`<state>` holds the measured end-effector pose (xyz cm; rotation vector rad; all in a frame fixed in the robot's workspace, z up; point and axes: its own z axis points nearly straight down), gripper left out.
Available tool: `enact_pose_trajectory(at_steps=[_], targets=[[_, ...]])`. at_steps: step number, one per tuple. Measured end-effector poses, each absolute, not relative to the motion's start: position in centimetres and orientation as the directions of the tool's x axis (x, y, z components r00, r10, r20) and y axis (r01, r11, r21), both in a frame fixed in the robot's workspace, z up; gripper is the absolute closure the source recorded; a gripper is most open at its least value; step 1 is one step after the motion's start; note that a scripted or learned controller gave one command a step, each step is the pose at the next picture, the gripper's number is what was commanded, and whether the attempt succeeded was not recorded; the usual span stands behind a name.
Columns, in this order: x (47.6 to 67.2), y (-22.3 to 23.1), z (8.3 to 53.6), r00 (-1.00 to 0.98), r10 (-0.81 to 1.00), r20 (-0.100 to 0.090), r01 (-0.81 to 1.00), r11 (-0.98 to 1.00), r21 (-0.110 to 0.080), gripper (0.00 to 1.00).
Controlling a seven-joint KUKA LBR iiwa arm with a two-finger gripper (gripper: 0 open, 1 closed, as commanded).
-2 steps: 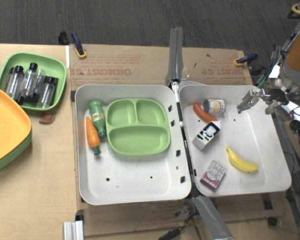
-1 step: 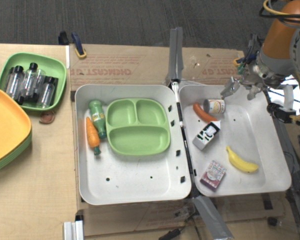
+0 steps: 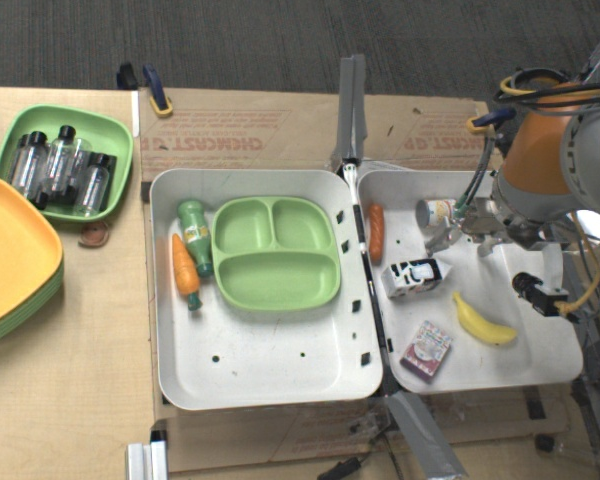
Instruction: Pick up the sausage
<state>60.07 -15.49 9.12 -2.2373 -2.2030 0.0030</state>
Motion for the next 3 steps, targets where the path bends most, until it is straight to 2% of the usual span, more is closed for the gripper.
enact_pose_trajectory(at_steps=[1,2,3], targets=[[55.9,-19.8,9.1,0.266,0.964,0.0,0.964,-0.266,-0.003,0.0],[55.8,-19.9,10.0,0.269,0.963,0.0,0.963,-0.269,-0.004,1.0],[57.5,-20.3,23.0,0.594,0.804,-0.003,0.804,-0.594,-0.003,1.0]])
